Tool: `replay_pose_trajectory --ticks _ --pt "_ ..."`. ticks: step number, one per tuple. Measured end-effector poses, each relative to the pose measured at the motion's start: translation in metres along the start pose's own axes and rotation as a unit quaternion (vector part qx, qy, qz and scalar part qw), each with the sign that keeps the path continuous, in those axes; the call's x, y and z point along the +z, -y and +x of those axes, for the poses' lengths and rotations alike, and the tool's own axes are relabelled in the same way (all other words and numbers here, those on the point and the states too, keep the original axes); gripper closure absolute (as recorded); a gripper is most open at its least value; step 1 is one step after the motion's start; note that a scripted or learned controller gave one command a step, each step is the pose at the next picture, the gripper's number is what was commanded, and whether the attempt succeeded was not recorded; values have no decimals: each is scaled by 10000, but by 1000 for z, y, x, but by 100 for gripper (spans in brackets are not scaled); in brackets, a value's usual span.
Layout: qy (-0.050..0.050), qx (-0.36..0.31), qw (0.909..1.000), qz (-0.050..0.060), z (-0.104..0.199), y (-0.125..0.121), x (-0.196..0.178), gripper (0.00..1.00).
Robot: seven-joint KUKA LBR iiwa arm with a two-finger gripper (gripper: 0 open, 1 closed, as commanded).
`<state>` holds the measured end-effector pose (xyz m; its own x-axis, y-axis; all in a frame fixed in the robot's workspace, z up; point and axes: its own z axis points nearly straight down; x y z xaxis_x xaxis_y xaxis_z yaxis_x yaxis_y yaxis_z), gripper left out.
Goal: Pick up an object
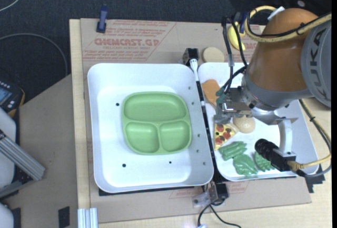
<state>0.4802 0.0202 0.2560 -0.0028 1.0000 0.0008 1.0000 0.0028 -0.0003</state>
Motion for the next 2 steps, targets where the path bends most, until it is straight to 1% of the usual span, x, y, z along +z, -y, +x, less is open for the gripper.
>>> replay_pose_trajectory --ticks 1,2 --pt "11 -2 10000 -32 18 0 -153 100" --pt "3 10 10000 8 49 1 -121 100"
